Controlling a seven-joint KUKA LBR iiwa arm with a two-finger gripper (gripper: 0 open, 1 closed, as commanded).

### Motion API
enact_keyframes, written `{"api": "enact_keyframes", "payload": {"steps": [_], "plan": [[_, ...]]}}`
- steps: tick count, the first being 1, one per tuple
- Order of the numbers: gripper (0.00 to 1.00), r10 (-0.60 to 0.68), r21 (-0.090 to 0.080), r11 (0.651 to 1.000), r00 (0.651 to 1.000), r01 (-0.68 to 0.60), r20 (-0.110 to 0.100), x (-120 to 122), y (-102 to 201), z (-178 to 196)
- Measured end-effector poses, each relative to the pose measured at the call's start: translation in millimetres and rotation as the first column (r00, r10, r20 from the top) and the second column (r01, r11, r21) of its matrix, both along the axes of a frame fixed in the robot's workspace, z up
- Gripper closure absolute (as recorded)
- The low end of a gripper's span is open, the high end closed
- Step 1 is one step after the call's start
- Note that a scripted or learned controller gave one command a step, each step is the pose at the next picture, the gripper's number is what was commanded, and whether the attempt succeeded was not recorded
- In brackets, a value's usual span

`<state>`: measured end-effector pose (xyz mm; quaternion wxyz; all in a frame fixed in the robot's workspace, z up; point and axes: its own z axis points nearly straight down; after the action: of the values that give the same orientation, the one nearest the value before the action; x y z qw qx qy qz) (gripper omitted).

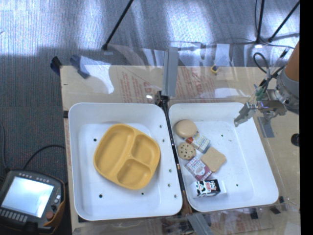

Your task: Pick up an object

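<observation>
Below and left of gripper (255,115): bare right bin (244,160) floor, open. Further left, bun (186,128), cookie (186,151), toast (213,159), cartons crowd together.

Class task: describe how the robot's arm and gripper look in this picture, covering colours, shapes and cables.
The arm is grey with an orange band. Black cables loop beside it. The gripper is a grey metal assembly with thin, pale fingers.

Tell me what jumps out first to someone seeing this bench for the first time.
The yellow divided plate in the left bin grabs the eye first, bright against the white. Next comes the cluster of small food items along the left side of the right bin: a round bun, a cookie, a slice of toast and a small carton. The gripper hangs over that bin's upper right corner.
</observation>
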<state>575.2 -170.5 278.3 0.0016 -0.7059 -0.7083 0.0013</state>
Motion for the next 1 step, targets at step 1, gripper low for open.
{"api": "enact_keyframes", "payload": {"steps": [1], "plan": [[0.00,-0.369,-0.002,0.930,0.930,0.369,-0.008,19.6,16.9,-85.1]]}}
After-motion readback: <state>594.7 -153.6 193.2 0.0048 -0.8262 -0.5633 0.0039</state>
